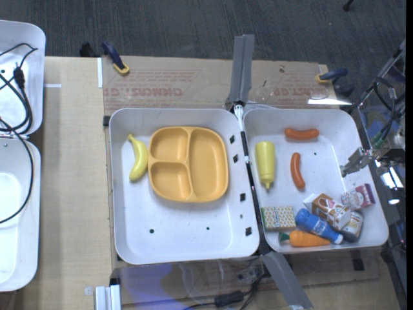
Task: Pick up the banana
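Over right bin's edge, hand [353,167].

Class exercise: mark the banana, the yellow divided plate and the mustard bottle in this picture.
banana [137,159]: camera view, middle of its curved body, left bin.
yellow divided plate [227,173]: camera view, right rim, left bin.
mustard bottle [265,162]: camera view, middle of its body, right bin.

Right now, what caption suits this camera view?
Banana lies beside the yellow tray in the left bin; claw over the right bin.

The banana [137,158] lies in the left bin [181,241], just left of the divided plate [189,164].
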{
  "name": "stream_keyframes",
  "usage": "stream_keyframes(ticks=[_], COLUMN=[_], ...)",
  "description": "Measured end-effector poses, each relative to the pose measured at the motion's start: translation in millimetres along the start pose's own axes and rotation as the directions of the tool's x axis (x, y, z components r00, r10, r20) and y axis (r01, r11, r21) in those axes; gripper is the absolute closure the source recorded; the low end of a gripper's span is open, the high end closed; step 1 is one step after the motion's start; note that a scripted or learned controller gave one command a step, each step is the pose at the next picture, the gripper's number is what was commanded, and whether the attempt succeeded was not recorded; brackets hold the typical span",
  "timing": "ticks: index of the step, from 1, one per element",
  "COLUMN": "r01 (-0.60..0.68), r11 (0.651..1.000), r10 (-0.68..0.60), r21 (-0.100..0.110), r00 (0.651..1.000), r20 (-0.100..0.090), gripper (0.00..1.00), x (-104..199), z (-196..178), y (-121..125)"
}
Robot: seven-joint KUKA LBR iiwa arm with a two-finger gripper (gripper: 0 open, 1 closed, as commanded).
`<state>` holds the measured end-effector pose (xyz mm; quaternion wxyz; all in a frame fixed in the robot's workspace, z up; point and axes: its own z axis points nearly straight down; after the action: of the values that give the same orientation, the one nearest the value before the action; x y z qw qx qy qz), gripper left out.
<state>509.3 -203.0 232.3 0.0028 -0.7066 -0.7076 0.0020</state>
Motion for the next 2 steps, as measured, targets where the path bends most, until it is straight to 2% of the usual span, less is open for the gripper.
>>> stream_keyframes(ticks=[1, 2], r01=[-0.015, -0.186], r11=[1.0, 0.982], r10=[0.015, 0.186], r21=[-0.002, -0.002], r00=[1.0, 0.982], r20=[0.0, 0.002], gripper=[0.0, 0.0], x=[78, 107], z=[144, 143], y=[4, 73])
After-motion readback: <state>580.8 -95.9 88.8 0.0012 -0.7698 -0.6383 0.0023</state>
